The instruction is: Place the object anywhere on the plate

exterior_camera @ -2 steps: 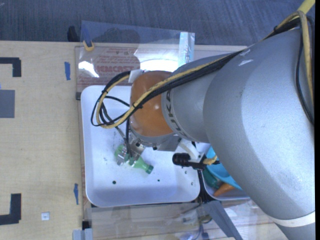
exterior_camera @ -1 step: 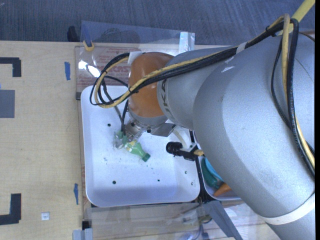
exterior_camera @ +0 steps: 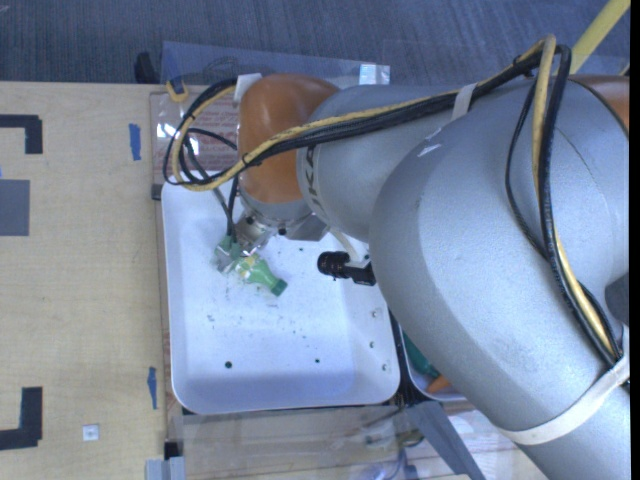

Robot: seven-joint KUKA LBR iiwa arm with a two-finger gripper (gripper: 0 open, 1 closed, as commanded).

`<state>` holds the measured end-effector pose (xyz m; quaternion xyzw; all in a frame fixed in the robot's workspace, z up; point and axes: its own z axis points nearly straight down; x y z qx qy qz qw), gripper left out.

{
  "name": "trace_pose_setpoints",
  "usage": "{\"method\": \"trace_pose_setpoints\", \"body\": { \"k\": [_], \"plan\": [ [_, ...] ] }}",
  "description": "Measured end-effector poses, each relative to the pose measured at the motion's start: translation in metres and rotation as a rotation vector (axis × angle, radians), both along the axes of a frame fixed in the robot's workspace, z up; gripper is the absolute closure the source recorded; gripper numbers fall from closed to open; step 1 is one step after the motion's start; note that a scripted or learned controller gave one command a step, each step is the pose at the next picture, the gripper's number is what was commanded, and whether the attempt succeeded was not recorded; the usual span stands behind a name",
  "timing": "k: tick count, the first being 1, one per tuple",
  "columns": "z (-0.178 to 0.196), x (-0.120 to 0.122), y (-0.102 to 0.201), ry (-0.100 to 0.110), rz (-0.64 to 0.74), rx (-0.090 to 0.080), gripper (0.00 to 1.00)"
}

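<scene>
Looking down at a slant on one white bin [exterior_camera: 290, 373], taken here as the landmark, sitting on a pale wooden tabletop [exterior_camera: 80, 298]. Showing one grey arm [exterior_camera: 480, 268] reaching in from the bin's right and covering its right wall and most of its far edge, with the orange band [exterior_camera: 275, 118] hanging above that far edge. Showing the tool [exterior_camera: 238, 251] pointing down into the bin's far left quarter, close above the floor and apart from the left wall. Not resolving how wide the tool is standing, nor whether anything is sitting in its grasp: cannot tell. Showing the green object [exterior_camera: 268, 282], one in number, lying on the bin floor just beside the tool, toward the bin's middle; something pale and glassy at the tool's tip is too blurred to name.

Leaving open room across the bin's near half: bare floor running to the near rim and the near left corner, carrying a few dark specks. Leaving open room also left of the bin, across the broad tabletop.

Counting on that tabletop, left of the bin:
- two blue tape strips, one strip [exterior_camera: 135, 140] by the far left corner and another strip [exterior_camera: 152, 386] by the near left corner;
- two black corner marks, one mark [exterior_camera: 25, 133] level with the far edge and another mark [exterior_camera: 28, 418] level with the near rim;
- one grey patch [exterior_camera: 12, 208];
- one small white square [exterior_camera: 90, 431].

Catching, beyond the bin's near right corner, the rim of a second bin [exterior_camera: 440, 396] under the arm.
</scene>
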<state>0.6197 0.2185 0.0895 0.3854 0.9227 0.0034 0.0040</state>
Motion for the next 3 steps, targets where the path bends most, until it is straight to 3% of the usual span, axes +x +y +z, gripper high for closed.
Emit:
{"method": "trace_pose_setpoints", "body": {
  "k": [1, 2, 3],
  "plan": [
    [0.002, -0.073, -0.005, 0.000, 0.083, 0.001, 1.00],
    [0.000, -0.001, -0.003, -0.001, -0.060, 0.001, 1.00],
    [-0.001, 0.020, -0.004, 0.000, -0.069, 0.001, 1.00]
  ]
}}
